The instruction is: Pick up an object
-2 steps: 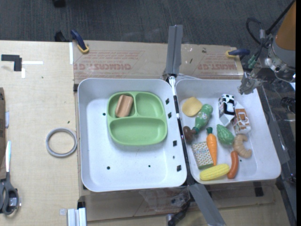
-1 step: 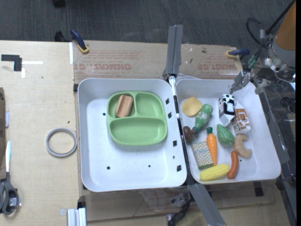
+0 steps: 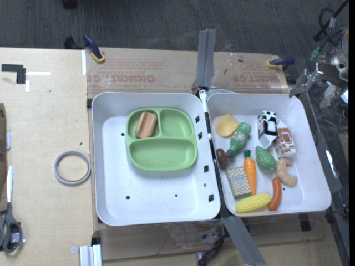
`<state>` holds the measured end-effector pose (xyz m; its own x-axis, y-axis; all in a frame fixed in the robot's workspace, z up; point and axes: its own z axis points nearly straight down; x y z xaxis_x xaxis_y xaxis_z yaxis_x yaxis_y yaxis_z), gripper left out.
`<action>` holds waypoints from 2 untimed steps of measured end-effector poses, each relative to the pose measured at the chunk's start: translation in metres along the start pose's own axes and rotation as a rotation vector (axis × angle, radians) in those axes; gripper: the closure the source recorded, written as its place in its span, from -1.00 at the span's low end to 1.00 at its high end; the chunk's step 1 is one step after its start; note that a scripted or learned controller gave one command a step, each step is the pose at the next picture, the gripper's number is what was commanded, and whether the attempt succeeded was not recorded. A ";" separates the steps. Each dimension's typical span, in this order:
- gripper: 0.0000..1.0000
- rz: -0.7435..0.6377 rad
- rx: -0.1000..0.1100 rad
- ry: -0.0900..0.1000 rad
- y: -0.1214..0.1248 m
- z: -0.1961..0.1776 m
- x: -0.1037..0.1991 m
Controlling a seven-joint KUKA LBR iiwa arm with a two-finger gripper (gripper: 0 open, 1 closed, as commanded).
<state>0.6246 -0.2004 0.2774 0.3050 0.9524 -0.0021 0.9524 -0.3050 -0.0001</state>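
Pre-grasp stage: we logged the claw (image 3: pixel 327 73), state indeterminable, at the right bin (image 3: pixel 318 148) corner; next needed: descent onto the carrot (image 3: pixel 250 173).

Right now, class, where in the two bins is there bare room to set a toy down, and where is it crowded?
Left bin: bare white floor borders the green tray below and left; the tray's big lower compartment and upper-right one are bare, while a bread roll fills the upper-left. Right bin: crowded with toys from the carrot to the corn.
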 end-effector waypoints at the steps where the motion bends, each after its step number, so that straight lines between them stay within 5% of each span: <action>1: -1.00 0.000 0.000 0.000 0.000 0.000 0.000; 2: -1.00 0.000 0.000 0.001 -0.014 0.171 0.007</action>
<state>0.6135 -0.1896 0.1063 0.3050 0.9524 -0.0012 0.9524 -0.3050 0.0000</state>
